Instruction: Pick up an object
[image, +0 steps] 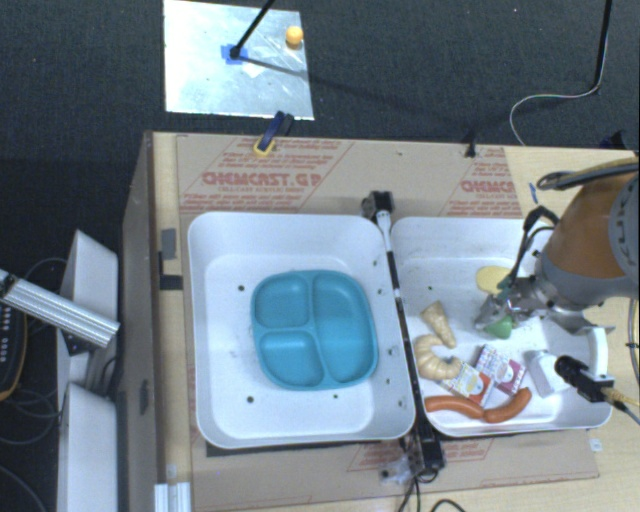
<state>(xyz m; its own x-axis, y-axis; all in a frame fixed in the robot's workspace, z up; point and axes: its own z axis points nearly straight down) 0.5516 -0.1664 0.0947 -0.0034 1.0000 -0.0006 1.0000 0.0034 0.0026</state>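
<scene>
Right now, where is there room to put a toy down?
Left bin: bare white floor all around the blue tray. Right bin: bare along its top. Its lower half is crowded with the sausage, croissant and packets.

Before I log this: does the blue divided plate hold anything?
Empty. All compartments of the blue divided plate show bare blue in the left bin.

Protective sheet (330, 165) on the bench reads "CHEMCAST GP" in red, repeated; the other print is illegible.
</scene>
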